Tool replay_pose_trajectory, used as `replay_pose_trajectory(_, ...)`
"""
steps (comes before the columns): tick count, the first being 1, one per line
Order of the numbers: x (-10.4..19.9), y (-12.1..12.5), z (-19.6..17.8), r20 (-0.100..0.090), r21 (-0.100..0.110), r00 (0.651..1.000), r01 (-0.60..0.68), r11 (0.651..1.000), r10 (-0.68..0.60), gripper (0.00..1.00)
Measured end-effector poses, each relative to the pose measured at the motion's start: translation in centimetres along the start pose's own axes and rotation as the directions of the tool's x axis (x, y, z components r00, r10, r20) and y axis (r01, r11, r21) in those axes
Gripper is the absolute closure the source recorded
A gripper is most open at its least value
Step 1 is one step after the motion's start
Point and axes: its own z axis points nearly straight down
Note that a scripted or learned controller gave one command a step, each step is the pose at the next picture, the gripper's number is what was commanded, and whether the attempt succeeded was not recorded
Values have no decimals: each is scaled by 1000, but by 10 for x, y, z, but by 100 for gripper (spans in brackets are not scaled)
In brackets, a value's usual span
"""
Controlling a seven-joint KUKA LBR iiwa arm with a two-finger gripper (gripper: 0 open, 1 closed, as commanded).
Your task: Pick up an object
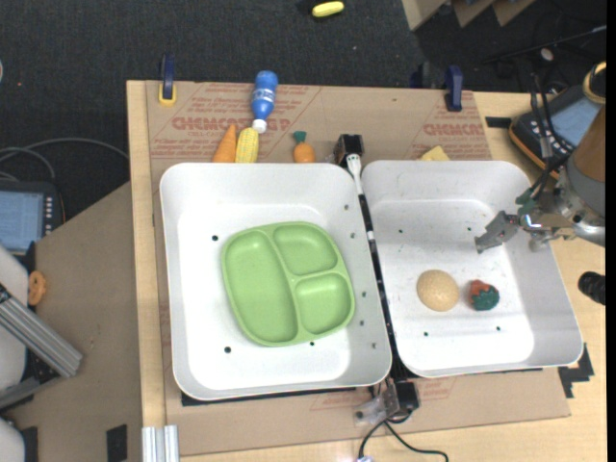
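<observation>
From above, the desk (pixel 144 258) carries two white bins (pixel 183 258). The left bin holds one green divided plate (pixel 286 282); the right one holds one tan ball (pixel 438 290) and one red-green toy (pixel 483 295), touching neither. The tool (pixel 500 231) hangs just above them, fingers spread, pinching nothing.

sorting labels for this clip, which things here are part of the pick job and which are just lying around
Part of the job:
- hand, over the right bin
- beige ball in that bin
- small red and green toy beside the ball

Just lying about:
- green divided plate in the left bin
- blue bottle, corn and carrots behind the bins
- yellow item on the floor
</observation>
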Motion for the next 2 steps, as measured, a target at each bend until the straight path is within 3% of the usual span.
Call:
replay_pose_trajectory(1,-2,-3,113,-1,4,1000,-1,1000,1,0)
replay_pose_trajectory(2,-3,-2,97,2,-4,1000,-2,1000,2,100)
